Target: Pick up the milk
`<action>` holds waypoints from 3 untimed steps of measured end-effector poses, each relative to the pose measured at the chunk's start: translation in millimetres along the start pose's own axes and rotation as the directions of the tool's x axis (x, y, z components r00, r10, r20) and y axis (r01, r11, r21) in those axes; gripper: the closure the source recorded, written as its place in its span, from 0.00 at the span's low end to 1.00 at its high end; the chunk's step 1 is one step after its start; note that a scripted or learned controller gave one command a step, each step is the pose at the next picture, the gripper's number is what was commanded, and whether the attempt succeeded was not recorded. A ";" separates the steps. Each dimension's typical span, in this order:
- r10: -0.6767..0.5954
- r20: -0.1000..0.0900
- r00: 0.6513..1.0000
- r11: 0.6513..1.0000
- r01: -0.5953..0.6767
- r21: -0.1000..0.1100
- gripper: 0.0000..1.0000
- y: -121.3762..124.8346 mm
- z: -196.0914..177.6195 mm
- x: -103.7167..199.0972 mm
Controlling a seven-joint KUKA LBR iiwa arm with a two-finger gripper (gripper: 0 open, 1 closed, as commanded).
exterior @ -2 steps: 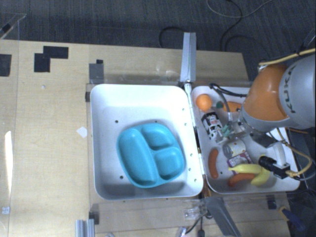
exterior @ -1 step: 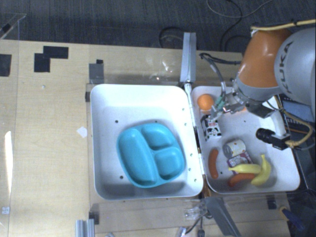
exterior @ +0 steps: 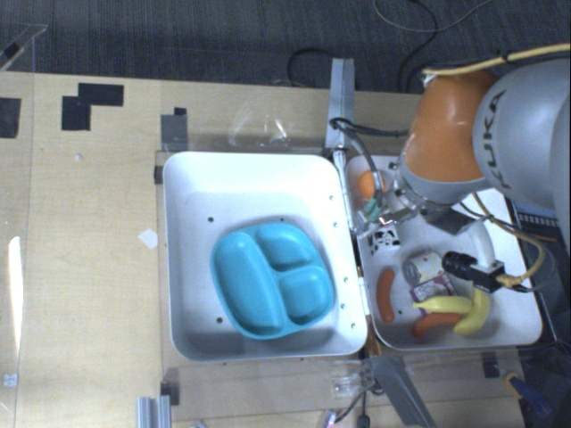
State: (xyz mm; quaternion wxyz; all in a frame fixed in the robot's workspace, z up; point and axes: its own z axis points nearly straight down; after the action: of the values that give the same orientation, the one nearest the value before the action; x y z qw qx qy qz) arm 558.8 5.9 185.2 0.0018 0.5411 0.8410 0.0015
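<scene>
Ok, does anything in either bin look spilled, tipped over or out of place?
Nothing looks spilled. In the right bin, the small milk carton lies on its side among the banana and two sausages, crowded together. The blue divided plate sits flat in the left bin.

Our grey KUKA arm (exterior: 526, 132) reaching in over the right-hand shallow white bin (exterior: 526, 328), its orange band (exterior: 446, 127) above that bin's far left part, our two-finger gripper (exterior: 379, 217) low beside the bin's left wall, wrist pointing down
</scene>
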 end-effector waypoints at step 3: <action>-0.203 0.000 0.979 0.979 0.203 -0.003 1.00 -11.2 -101.8 144.2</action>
State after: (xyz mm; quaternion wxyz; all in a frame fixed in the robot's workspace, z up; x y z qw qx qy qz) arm 488.3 132.5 286.7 0.0029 0.4525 0.8918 0.0027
